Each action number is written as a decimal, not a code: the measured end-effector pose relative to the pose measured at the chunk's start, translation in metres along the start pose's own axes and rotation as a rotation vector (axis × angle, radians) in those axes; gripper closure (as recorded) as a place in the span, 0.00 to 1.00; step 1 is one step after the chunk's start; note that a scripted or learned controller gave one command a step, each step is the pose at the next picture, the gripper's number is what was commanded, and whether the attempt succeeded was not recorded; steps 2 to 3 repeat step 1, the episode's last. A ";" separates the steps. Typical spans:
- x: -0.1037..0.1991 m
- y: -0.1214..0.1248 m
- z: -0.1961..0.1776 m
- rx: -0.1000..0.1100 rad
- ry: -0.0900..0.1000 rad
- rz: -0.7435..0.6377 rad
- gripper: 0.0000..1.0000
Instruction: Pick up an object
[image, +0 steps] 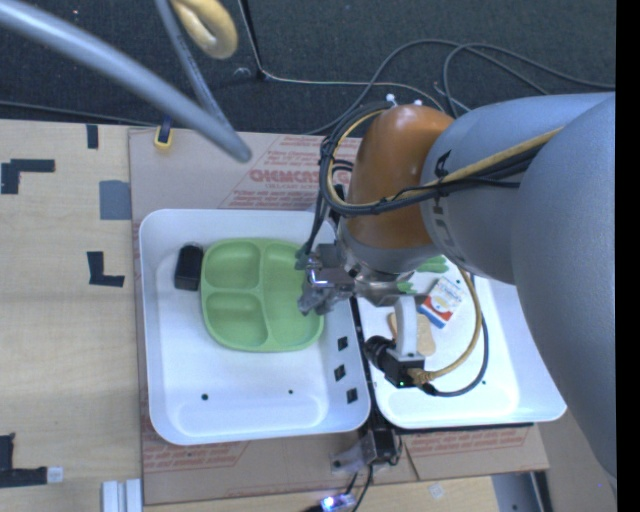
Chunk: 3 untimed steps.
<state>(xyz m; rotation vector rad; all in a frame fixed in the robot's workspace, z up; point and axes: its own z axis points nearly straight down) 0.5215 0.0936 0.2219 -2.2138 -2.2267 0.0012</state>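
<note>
A green divided plate (250, 295) lies in the left white bin (180, 400). A small black block (188, 267) rests against the plate's left edge. My gripper (316, 290) hangs at the plate's right rim, under the orange band of the arm (390, 180). In the right bin (500, 400) lie a white, red and blue packet (442, 300), a tan wooden piece (408, 330) and a bit of green (434, 264), partly hidden by the arm.
The grey arm covers the upper right of the view and much of the right bin. Black and yellow cables (440, 375) loop over the right bin. The bins sit on cardboard (280, 165) over a wooden bench.
</note>
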 end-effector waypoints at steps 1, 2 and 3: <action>-0.002 0.001 0.001 0.000 -0.001 0.003 0.00; -0.002 0.001 0.001 0.000 -0.001 0.003 0.00; -0.002 0.001 0.001 0.000 -0.001 0.003 0.00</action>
